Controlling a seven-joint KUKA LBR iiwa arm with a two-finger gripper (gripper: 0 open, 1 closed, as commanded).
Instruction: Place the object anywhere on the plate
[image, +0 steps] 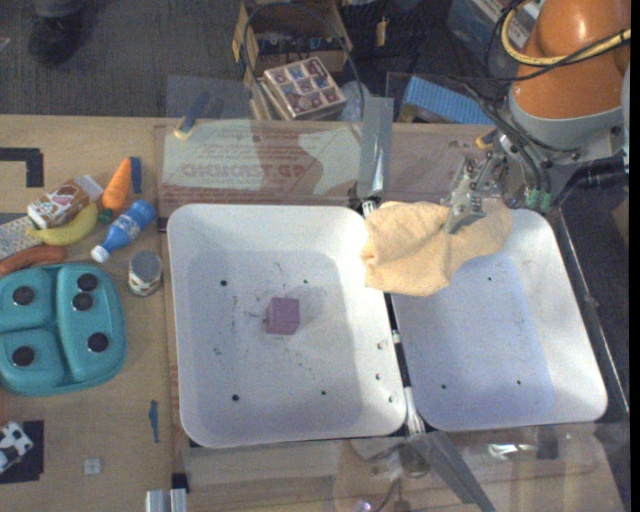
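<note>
Gripping the floppy pale-yellow cloth (425, 258) with my metal two-finger gripper (462, 210), fingers pinched on its upper edge.
It drapes across both shallow white bins (500, 390); mirrored cardboard lettering (225, 170) stays unreadable.

Block (282, 316) in L bin (200, 400); cloth (420, 255) across both.

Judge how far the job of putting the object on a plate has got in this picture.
Done: nothing looks placed. The small purple block lies in the left white bin. In hand: the gripper sits at the yellow cloth draped over both bins' shared rim; whether it grips is unclear. Left: a firm grasp, then the placing.
</note>
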